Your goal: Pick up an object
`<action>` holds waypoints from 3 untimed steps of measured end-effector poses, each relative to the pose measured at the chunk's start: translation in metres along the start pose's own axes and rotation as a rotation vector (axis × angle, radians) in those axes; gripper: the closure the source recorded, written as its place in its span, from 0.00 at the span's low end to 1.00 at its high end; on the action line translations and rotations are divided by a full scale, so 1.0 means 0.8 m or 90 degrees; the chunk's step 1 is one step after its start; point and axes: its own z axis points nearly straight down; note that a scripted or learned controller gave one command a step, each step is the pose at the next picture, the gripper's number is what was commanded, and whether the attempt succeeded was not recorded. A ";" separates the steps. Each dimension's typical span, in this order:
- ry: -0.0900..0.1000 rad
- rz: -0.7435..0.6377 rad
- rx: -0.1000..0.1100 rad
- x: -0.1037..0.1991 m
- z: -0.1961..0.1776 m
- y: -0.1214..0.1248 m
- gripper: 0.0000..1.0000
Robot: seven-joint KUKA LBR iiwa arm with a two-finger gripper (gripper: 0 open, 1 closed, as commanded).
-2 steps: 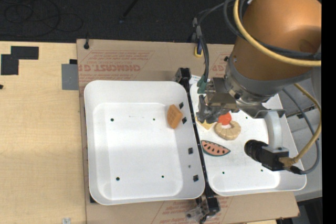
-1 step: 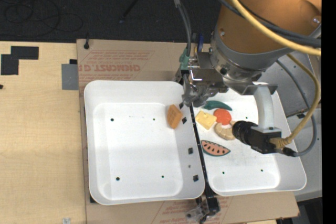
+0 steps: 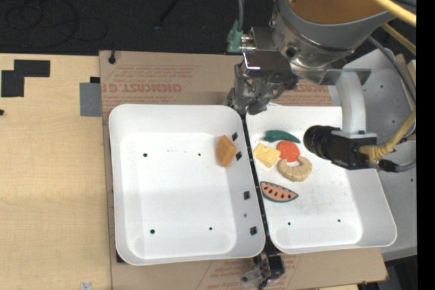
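Presently, the gripper (image 3: 253,103) is seen poised over the far end of the divide between the two bins, its grasp impossible to judge, while an orange piece (image 3: 225,151) is recorded in the left bin (image 3: 173,234) and four food-shaped toys in the right bin (image 3: 340,231).

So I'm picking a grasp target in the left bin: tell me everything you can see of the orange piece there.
The orange piece is a small, chunky, rounded block, orange-tan with a matte look like foam or plastic toy food. It lies alone in the left bin, near the bin's right wall in the upper half, resting on the white floor. It seems to sit close to or against the wall; contact is unclear. The gripper is above the divide between the bins, apart from it.
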 end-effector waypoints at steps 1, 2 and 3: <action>-0.003 -0.002 0.008 0.095 0.047 -0.001 1.00; -0.004 0.002 0.007 0.095 0.071 0.011 1.00; -0.008 0.003 0.016 0.077 0.364 -0.006 1.00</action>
